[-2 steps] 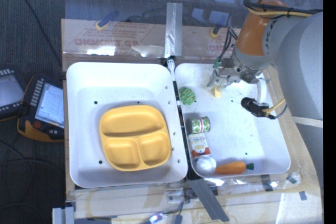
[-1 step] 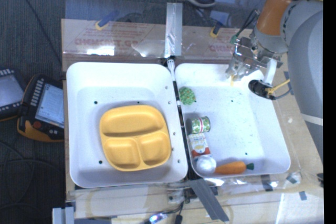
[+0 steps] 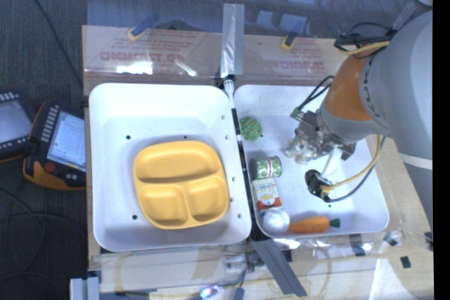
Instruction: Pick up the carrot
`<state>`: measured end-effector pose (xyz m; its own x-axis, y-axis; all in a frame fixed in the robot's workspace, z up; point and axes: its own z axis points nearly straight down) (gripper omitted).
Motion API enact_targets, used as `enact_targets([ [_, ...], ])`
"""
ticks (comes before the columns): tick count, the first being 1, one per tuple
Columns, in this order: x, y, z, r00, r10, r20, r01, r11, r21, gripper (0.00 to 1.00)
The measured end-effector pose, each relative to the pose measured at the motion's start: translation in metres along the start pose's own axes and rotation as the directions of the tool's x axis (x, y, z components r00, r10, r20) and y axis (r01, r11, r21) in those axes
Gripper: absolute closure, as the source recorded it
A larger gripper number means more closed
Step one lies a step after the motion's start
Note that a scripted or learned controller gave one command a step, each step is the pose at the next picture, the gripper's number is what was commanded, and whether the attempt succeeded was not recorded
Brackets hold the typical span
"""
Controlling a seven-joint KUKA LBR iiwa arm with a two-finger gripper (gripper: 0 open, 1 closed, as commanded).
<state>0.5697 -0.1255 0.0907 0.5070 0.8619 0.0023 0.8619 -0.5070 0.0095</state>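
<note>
seen from above at a slant: two shallow white bins side by side. in the left bin (image 3: 105, 123), a yellow divided tray (image 3: 181, 183). in the right bin (image 3: 365, 211), an orange carrot (image 3: 311, 225) lying flat along the near wall, just beside a white round object (image 3: 275, 220); farther back, a small carton (image 3: 265, 193), a green can (image 3: 267, 167), a green leafy item (image 3: 249, 126). gripper (image 3: 304, 150) hanging over mid-bin, well apart from the carrot, nothing between its fingers; open or closed, cannot tell.

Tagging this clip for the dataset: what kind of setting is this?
Likely a robotics lab pick cell, not a kitchen. Two white bins sit on a taped bench, toy food such as the carrot lies in the right one, and a teach pendant rests on grey carpet.
</note>
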Motion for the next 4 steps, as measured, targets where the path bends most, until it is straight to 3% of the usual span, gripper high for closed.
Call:
enact_targets([
  [1,-0.039,-0.023,-0.069,0.992,-0.125,0.003,0.125,0.992,0.017,1.0],
  [2,-0.038,-0.07,-0.003,0.958,0.286,0.003,-0.286,0.958,0.005,1.0],
  [3,-0.036,0.002,-0.1,0.968,0.251,0.013,-0.251,0.968,0.012,1.0],
  [4,-0.05,-0.057,-0.047,0.821,0.57,0.018,-0.57,0.821,0.012,1.0],
])
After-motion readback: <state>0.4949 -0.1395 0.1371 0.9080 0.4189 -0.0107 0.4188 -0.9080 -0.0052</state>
